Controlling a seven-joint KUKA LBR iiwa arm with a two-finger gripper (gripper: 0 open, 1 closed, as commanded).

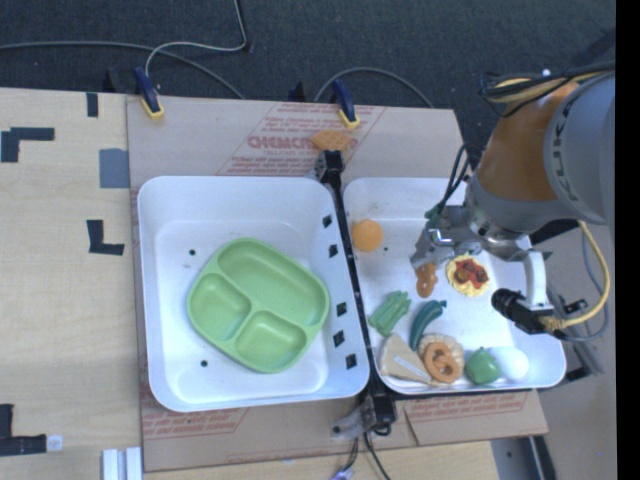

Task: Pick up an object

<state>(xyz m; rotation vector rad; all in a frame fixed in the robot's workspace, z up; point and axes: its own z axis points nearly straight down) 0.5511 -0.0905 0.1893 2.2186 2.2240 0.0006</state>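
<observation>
The sausage lies in the right bin just below our gripper, whose finger state we cannot tell.

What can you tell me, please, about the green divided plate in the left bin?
The green divided plate is a light green tray, seemingly plastic, with rounded corners and three compartments: one long section and two smaller ones. It lies flat, right side up, turned at a slant to the walls of the left bin, roughly in the middle of its floor. Nothing rests in it, and it touches only the bin floor.
</observation>
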